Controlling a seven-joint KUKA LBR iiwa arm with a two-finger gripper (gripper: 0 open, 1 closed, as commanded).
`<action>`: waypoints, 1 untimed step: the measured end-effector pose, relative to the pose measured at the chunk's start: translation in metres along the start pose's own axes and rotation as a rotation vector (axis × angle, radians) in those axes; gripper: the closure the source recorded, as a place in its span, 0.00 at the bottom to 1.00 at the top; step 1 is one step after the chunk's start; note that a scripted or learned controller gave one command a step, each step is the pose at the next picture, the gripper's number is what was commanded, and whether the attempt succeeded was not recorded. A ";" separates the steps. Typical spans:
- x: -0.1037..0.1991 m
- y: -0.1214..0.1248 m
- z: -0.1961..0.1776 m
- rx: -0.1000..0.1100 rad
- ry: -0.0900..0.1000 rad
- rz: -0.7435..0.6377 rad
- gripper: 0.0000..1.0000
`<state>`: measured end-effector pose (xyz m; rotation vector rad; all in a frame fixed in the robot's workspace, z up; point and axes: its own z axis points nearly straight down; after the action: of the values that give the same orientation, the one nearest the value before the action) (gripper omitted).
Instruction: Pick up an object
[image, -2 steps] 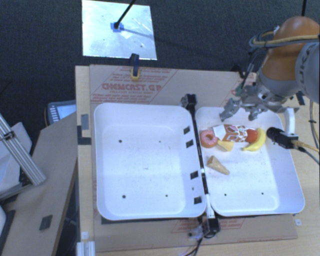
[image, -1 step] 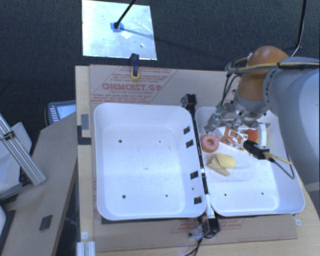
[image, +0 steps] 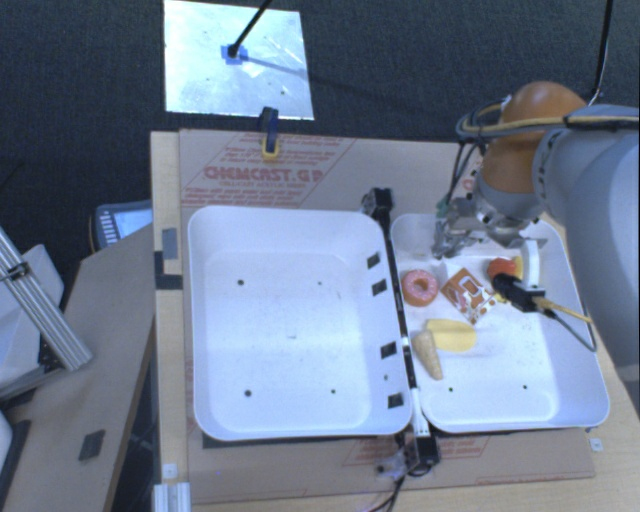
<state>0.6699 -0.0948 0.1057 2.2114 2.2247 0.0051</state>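
My gripper (image: 447, 243) hangs low over the back left part of the right bin (image: 520, 400), its metal fingers pointing down. Just in front of it lie a pink ring-shaped doughnut (image: 419, 288) and an orange-and-white patterned packet (image: 467, 292). An orange-red piece (image: 503, 268) sits to the right, partly behind the robot's bracket. Nearer the front lie a yellow wedge (image: 452, 335) and a tan cone (image: 428, 354). I see nothing between the fingers, and their spacing is unclear.
The left bin (image: 290, 320) sits beside the right one, joined by a black hinged divider (image: 390, 300). Both rest on a cardboard sheet (image: 260, 170) on the bench. A yellow clamp (image: 270, 135) stands at the back.
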 end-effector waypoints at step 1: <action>-0.063 -0.002 0.021 0.003 -0.002 0.009 1.00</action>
<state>0.6683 -0.1578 0.0845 2.2219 2.2150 0.0003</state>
